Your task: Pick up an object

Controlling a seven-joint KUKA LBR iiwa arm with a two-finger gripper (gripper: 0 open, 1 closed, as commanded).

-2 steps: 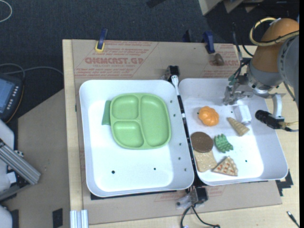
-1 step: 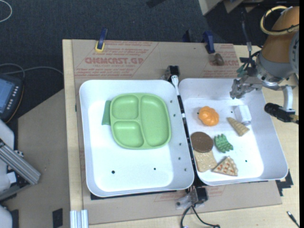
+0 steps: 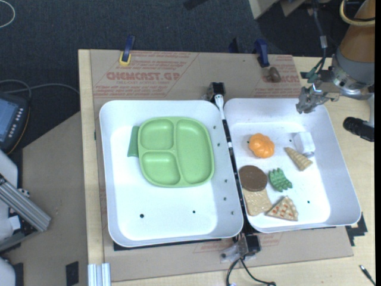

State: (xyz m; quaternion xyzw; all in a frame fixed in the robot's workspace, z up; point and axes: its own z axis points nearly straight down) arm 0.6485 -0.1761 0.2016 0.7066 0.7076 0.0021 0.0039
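While the arm (image 3: 357,46) hangs over the right bin (image 3: 339,183)'s far corner, its pincer (image 3: 308,102), whose spread I cannot tell, carries nothing; toy foods lie below-left of it, the orange piece (image 3: 261,146) nearest. Approach underway; next, descend.

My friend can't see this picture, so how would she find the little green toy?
Look in the right white bin, among the toy foods. The green toy lies right of the round brown cookie and above the pizza slice. It is the only green, bumpy piece there.
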